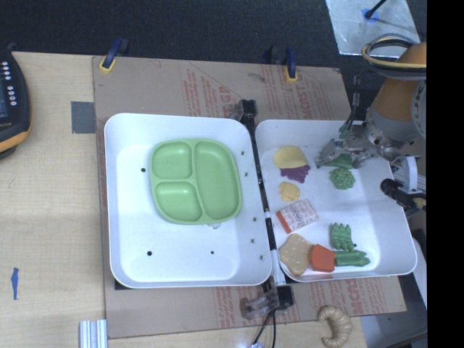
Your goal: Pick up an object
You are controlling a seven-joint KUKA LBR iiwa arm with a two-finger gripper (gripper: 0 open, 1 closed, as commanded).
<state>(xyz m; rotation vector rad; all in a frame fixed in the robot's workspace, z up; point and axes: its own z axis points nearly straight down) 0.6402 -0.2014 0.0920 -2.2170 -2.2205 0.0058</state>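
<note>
So the gripper (341,153) is hanging over the far end of the right bin (391,267), and the nearest thing to it is the little green broccoli piece (342,178), sitting just on the near side of the jaws, basically right below them in the view. Honestly can't tell how far apart the jaws are or whether they've got anything, it's a dark tangle from this angle. Broccoli looks roundish, so no real long axis to line up with, I'd guess a short drop toward the near side does it. Just left of the broccoli there's a yellow piece (289,156) on top of a purple one (293,172), close enough to get bumped
</note>
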